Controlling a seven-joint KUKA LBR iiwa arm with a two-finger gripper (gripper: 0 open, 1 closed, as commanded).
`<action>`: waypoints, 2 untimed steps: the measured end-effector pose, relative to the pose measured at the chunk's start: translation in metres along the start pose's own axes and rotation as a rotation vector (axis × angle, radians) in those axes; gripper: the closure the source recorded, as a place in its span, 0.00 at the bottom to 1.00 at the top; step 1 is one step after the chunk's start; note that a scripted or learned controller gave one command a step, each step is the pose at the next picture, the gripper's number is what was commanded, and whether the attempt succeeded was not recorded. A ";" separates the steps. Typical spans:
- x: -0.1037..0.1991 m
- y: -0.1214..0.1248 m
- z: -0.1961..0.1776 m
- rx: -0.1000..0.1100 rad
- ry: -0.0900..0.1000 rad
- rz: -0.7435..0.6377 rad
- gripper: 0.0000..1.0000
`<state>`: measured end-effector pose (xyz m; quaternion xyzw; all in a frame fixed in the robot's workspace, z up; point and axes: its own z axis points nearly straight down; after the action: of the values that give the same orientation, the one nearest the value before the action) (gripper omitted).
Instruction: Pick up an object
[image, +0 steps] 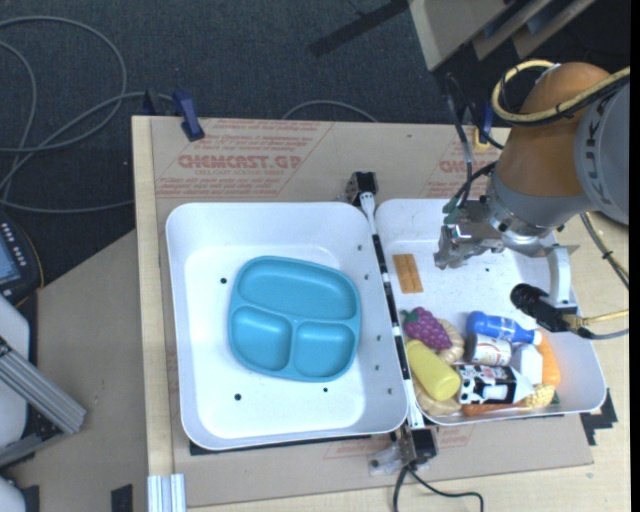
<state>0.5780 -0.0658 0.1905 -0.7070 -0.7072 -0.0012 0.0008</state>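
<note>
So the count: two white bins, left bin (190, 300) and right bin (425, 225). One blue divided plate (293, 317) in the left one. In the right: one purple grape bunch (427, 325), one yellow thing (434, 372), one blue-and-white bottle (497, 327), one small tan block (407, 273). The rest of that pile along the near edge is too jumbled to count.

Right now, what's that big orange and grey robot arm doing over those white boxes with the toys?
The robot arm reaches in over the right bin, with its end effector above the bare far part of it. It is trying to pick something up. The toys sit piled at the near end: purple grapes, a yellow piece, a blue-and-white bottle. The left bin holds a blue divided plate. None of the toys is at the end effector yet.
</note>
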 end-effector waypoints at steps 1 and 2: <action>-0.002 0.002 0.006 0.003 -0.002 0.001 0.00; -0.062 -0.049 0.111 0.008 -0.002 0.008 0.00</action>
<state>0.5287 -0.1271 0.0792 -0.7098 -0.7044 0.0025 0.0031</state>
